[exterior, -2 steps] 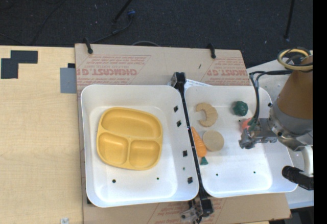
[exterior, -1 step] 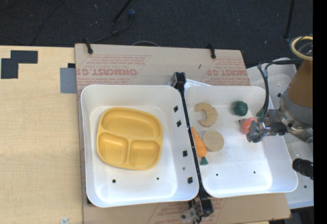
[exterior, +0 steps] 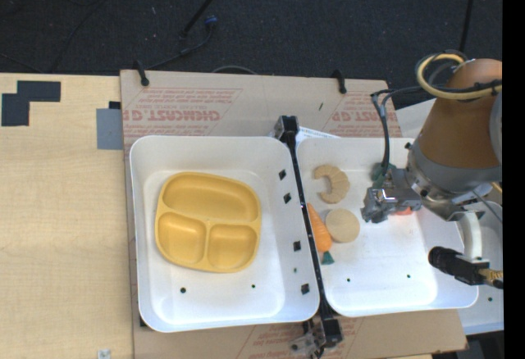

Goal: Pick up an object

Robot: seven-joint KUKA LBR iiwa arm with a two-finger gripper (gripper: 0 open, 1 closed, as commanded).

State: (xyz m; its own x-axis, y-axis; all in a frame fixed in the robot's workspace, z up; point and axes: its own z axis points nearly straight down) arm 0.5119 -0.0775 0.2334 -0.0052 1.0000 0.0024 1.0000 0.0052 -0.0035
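One fixed cam, mounted above the bench [exterior: 57, 210], looks down at a slant toward the far side. Both white bins fit in frame: left bin [exterior: 164, 161] w/ yellow tray, right bin [exterior: 385, 284] beside it. Mid distance, so bench surface shows at left and dark floor [exterior: 246, 5] runs across the far top. Arm [exterior: 459, 128] comes in from the right edge.

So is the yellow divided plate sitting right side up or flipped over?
Right side up: the yellow divided plate in the left bin shows its three hollow compartments facing the camera.
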